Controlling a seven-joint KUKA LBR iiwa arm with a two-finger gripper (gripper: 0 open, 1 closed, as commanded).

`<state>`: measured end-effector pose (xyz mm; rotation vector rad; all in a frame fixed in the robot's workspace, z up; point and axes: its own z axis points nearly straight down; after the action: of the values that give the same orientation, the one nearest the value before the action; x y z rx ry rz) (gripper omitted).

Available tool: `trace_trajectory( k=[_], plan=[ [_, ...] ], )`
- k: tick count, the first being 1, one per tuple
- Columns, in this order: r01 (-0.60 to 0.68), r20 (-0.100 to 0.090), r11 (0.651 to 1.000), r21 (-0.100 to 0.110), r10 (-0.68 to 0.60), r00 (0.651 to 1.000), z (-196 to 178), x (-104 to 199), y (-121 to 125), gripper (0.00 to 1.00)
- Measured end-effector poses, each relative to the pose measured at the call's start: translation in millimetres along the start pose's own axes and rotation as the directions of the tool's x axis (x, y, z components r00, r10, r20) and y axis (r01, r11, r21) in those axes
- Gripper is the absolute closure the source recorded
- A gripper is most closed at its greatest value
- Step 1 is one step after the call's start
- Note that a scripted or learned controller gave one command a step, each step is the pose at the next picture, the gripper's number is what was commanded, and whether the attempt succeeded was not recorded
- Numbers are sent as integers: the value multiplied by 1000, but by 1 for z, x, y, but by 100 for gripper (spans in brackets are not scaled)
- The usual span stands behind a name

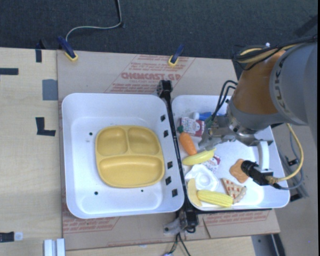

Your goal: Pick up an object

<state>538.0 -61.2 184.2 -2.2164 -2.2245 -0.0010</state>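
**Left bin** (74, 143)
- White, shallow, left of the central divider.
- Holds one yellow tray (129, 156): three compartments, two small at the far side and one wide at the near side. Lying flat about mid-bin, slightly askew.

**Right bin** (274, 195)
- White, shallow, side by side with the left bin. Holds the toy food to pick from, crowded toward the divider side and the near edge.
- Packet (191, 126): red and white, in the far left part.
- Small blue-and-white item (204, 116): just beyond the packet, too small to identify.
- Carrot (188, 143): orange, tilted, just below the packet and close to the divider.
- Banana (199, 157): yellow, lying crosswise just below the carrot.
- White piece (204, 178): rounded, below the banana.
- Yellow strip (191, 188): upright in the view, beside the white piece and near the divider.
- Corn (215, 198): yellow cob along the near edge.
- Wedge (233, 188): tan and red, touching the right end of the corn.
- Brown lump (237, 170): just above the wedge.

**Gripper** (212, 137)
- On the grey and orange arm reaching in from the right.
- Over the far-middle part of the right bin, just right of the carrot and above the banana's right end.
- How far open: cannot tell. Contact with carrot or banana: cannot tell.
- Nothing visibly held.
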Motion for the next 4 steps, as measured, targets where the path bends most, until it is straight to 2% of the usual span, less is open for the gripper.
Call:
trace_trajectory(
  k=[1,2,3,4],
  plan=[
    [-2,1,1000,1,2,1000,0,-1,0,0],
    [-3,3,1000,-5,3,1000,87,-52,90,0],
    [-2,3,1000,-7,2,1000,77,-51,91,100],
    [-2,3,1000,-6,2,1000,77,-51,91,0]
  ],
)
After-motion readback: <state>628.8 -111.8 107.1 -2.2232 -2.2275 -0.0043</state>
